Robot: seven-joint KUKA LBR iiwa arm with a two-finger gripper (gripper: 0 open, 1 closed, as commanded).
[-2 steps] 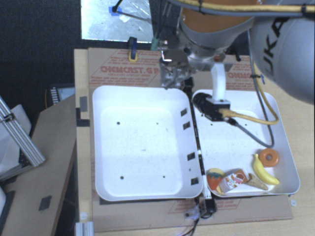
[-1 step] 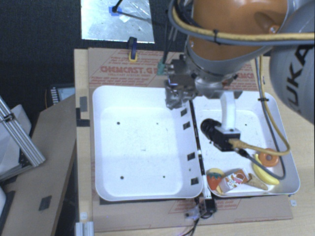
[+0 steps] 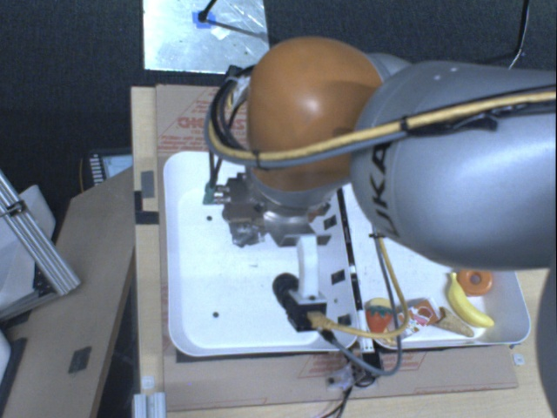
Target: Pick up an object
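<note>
The grey arm with its orange domed band (image 3: 309, 111) fills the middle and right of the view and hides the far part of both bins. Its hand (image 3: 247, 223) hangs over the left shallow white bin (image 3: 196, 259), near that bin's middle. It is seen from above and behind, so whether it is released or clenched cannot be told, and nothing can be seen in its grasp. The bare floor of the left bin bears a few small dark specks (image 3: 211, 217).

Both bins rest on a brown cardboard sheet with red print (image 3: 184, 120), which lies on the pale wooden surface (image 3: 96, 259). Beyond the cardboard lies a crinkled silver foil square (image 3: 204, 20) with a small blue scrap (image 3: 202, 17) on it. At the left edge leans a ribbed aluminium bar (image 3: 35, 242).

The things to pick lie in the right shallow white bin (image 3: 513, 320), at its near edge, well apart from the hand:
- A curved yellow banana (image 3: 470, 303) is just beside a small round orange fruit (image 3: 475, 281).
- A red-and-orange rounded fruit (image 3: 379, 314) sits near the bins' shared edge, crossed by the arm's yellow cable.
- A small red-and-white printed packet (image 3: 421, 312) lies between it and the banana, with a tan wedge-shaped piece (image 3: 452, 324) beside it.
</note>
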